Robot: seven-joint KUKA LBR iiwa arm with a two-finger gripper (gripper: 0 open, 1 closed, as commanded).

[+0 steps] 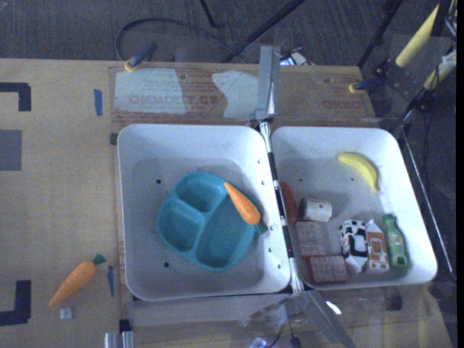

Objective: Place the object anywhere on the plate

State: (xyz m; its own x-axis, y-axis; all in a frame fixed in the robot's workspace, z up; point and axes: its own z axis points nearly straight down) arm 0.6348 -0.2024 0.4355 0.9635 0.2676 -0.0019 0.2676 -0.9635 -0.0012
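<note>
A teal plate [205, 220] with three compartments lies in the left bin [145, 151]. An orange carrot [242, 204] rests on the plate's upper right rim, tilted, pointing up-left toward the plate's middle.
The right bin [406, 165] holds a yellow banana [361, 169], a small white cup [316, 209], a red stick [288, 200], two box-like items [310, 238], a cow-patterned carton [354, 242], an orange-white carton [375, 247] and a green bottle [396, 241]. A second carrot [75, 280] lies on the bench, left of the bins.
</note>
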